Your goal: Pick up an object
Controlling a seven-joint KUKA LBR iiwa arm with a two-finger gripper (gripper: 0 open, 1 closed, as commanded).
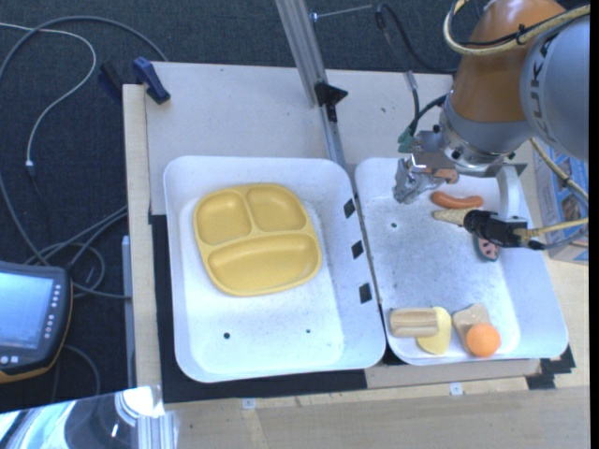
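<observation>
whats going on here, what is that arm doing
A robot arm reaches in from the right, its gripper low over the far end of the right bin, just left of a small sausage. I can't see it holding anything. A bun, a yellow wedge and an orange ball lie at that bin's near end. The left bin holds a yellow divided plate.

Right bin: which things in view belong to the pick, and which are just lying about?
For the pick: gripper, right bin, sausage, bread roll, yellow wedge, orange fruit, tan block.
Lying about: yellow divided plate in the left bin, blue clamp, teach pendant.
</observation>
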